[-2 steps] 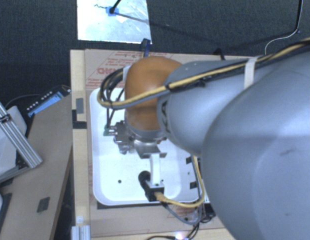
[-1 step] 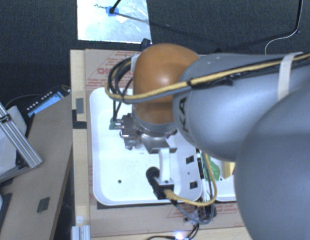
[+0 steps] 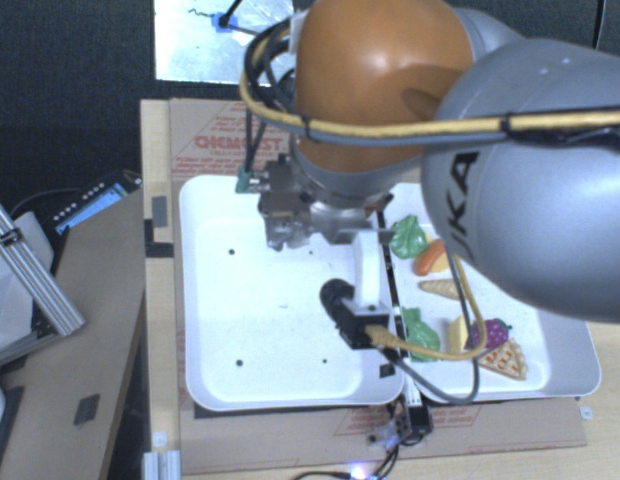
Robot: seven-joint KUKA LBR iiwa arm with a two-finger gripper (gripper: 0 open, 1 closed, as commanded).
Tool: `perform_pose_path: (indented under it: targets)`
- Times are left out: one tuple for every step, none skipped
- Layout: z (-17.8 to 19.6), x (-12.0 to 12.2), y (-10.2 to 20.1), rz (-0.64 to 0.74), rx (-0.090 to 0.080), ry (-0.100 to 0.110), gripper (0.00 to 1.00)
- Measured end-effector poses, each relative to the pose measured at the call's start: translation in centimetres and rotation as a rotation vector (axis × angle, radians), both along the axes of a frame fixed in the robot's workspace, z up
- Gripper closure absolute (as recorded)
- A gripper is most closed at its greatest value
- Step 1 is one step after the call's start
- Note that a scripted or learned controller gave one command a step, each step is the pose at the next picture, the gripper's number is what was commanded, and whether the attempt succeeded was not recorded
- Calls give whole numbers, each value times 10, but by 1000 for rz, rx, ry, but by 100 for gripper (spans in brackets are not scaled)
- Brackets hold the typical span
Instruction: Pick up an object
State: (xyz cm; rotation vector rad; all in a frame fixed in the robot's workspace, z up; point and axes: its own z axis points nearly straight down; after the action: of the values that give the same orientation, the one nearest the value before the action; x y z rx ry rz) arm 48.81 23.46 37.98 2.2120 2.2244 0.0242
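Note:
Several toy foods lie in the right bin (image 3: 575, 368): a green leafy piece (image 3: 408, 236), an orange carrot-like piece (image 3: 430, 258), a pale yellow wedge (image 3: 442, 288), another green piece (image 3: 422, 334), purple grapes (image 3: 496, 330) and a waffle-patterned slice (image 3: 506, 360). My gripper (image 3: 288, 230) hangs under the orange wrist band, over the far part of the left bin (image 3: 215, 368) near the divider. Its grey body points down at the bin floor, and the arm hides its tip. I see nothing held in it.
The arm's big grey and orange body covers the far part of both bins. A black cable end (image 3: 340, 310) and a yellow cable (image 3: 400, 343) dangle over the divider. A side table (image 3: 80, 298) stands at the left.

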Motion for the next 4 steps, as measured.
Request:
perform_pose_path:
  targets:
    - [-21,-1,-70,-10,-9,13,100]
    - [-80,-2,4,4,-7,16,100]
    - [-28,84,-1,-5,-5,4,100]
    - [-20,81,0,1,-6,10,100]
